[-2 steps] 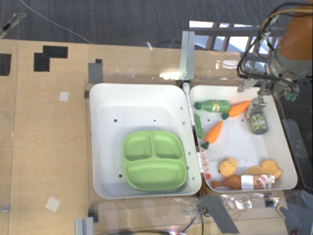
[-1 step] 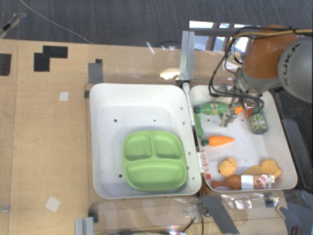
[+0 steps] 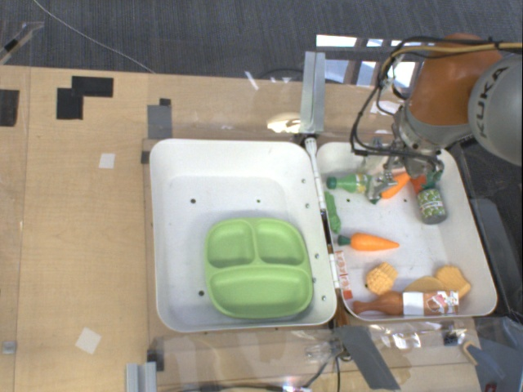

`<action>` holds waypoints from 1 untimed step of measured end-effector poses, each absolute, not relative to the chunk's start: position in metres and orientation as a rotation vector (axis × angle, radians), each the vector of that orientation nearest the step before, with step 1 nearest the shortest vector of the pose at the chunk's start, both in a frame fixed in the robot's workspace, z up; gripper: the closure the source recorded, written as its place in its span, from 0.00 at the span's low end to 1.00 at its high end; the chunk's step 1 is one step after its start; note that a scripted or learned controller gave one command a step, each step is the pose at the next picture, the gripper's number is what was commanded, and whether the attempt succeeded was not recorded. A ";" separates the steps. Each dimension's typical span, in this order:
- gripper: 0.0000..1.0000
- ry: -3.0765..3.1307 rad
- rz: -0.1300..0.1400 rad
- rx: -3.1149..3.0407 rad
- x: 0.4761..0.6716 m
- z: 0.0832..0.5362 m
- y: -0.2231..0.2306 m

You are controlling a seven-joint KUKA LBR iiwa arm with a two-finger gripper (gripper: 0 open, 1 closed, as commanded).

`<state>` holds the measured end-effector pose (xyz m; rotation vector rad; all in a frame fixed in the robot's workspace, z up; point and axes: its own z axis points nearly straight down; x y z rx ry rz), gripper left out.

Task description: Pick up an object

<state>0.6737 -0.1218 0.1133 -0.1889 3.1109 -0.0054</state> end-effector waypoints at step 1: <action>1.00 3.113 -0.007 -0.103 0.674 0.249 -0.134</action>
